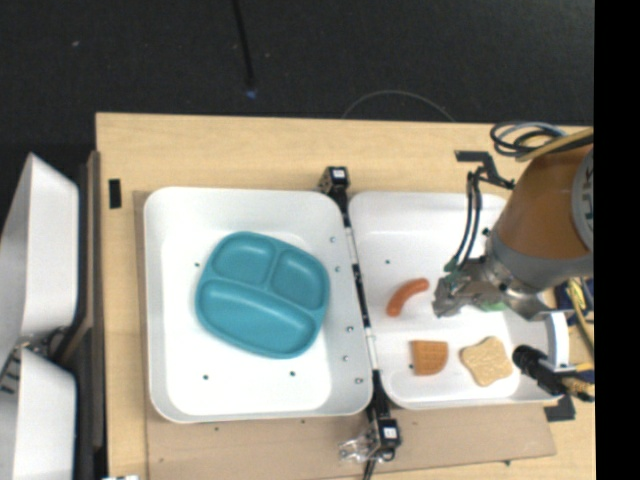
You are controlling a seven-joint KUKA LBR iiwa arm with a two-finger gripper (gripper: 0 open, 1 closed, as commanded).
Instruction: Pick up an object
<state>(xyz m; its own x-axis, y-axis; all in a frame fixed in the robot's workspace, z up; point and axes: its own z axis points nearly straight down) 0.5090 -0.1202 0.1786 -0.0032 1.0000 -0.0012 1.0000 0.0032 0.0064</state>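
In the right bin [400,223] lie three food pieces: a red-orange sausage [407,295] near the middle, an orange toast-like square [430,357] near the front, and a tan bread slice [487,360] to its right. My gripper [452,298] hangs low over the bin, just right of the sausage and above the bread slice. Nothing shows between its fingers. The grey arm with its orange band [545,218] comes in from the right.
The left bin [170,268] holds a teal divided plate [263,293]. A black clamp [334,179] sits at the back where the bins meet, and another clamp [380,434] at the front. Cables [520,136] loop behind the arm.
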